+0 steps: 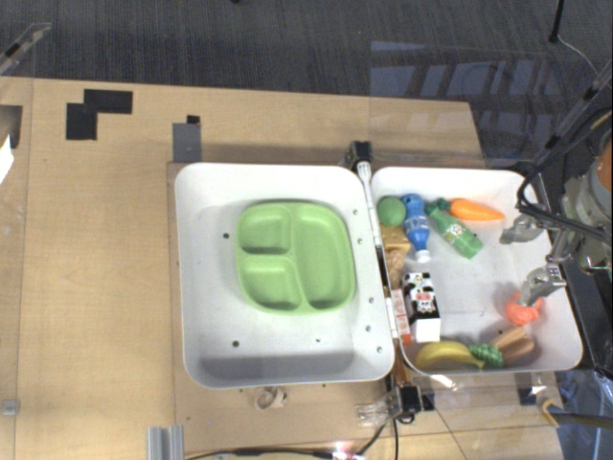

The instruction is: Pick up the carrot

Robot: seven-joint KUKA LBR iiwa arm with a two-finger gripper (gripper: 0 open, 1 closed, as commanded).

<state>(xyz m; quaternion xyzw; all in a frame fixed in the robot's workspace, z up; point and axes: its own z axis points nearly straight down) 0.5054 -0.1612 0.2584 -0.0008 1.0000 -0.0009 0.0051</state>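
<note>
The single carrot (476, 211) lay crosswise in the right bin (565, 357), tip pointing right, while the tool (536, 254) hung released and apart from it.

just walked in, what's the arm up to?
The hand sits over the right side of the right bin, nothing visibly between its fingers. The carrot lies untouched near that bin's far edge, beside a green bottle. The left bin holds a green divided plate. No pick yet.
</note>
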